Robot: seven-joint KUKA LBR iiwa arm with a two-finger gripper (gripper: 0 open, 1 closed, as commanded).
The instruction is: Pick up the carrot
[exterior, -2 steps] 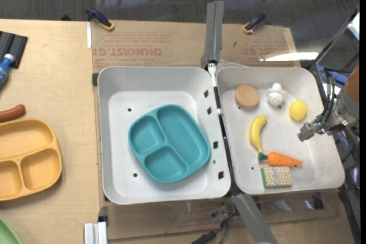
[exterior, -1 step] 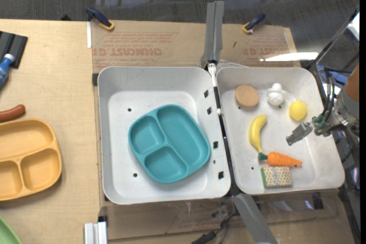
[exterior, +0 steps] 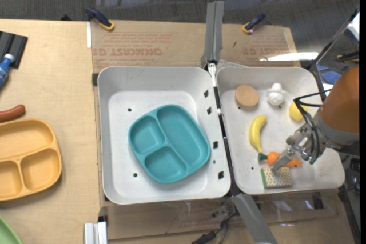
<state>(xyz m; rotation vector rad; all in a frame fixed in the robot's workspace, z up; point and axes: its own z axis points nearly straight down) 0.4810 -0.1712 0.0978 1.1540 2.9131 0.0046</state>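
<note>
Table, tan, with two white bins: left bin with teal plate; right bin with banana, sponge, carrot at front. Pincer down over carrot, touching; grip state impossible to tell.

Orange-banded grey arm with metallic fingers, black cables.

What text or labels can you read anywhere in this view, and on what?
Cardboard sheet behind the left bin: red print, upside down, seems to read "CHEMCAST GP"; smaller lines under it too blurred.
Cardboard behind the right bin: faint red print, unreadable.
Nothing else carries readable text.
</note>
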